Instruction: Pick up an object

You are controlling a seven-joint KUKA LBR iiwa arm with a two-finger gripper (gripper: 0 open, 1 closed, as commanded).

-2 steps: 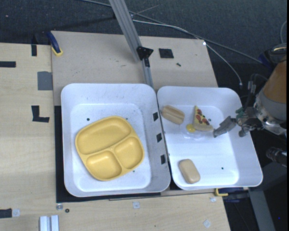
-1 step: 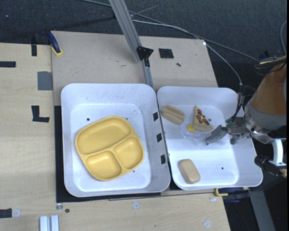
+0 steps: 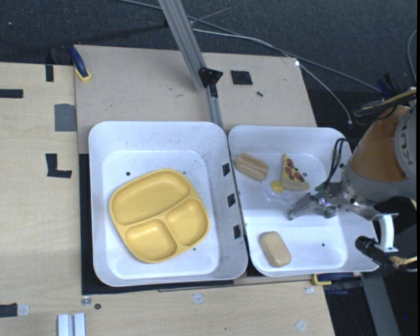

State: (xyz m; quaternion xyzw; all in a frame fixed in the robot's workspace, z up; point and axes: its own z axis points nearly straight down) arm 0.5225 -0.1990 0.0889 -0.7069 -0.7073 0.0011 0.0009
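The right white bin (image 3: 322,138) holds a tan bread roll (image 3: 252,166) at its back left, a pizza slice (image 3: 292,173) beside it with a small yellow piece (image 3: 276,186) just in front, and a tan oval bun (image 3: 274,248) near the front. My gripper (image 3: 301,208) hangs low over the middle of this bin, pointing left, just in front of the pizza slice and behind the oval bun. Nothing is visibly held in it. The arm's orange band (image 3: 378,152) rises at the bin's right side.
The left white bin (image 3: 105,145) holds a yellow divided plate (image 3: 161,215). A grey metal pole (image 3: 189,40) slants down to the gap between the bins. Cables run along the arm at the right bin's right wall.
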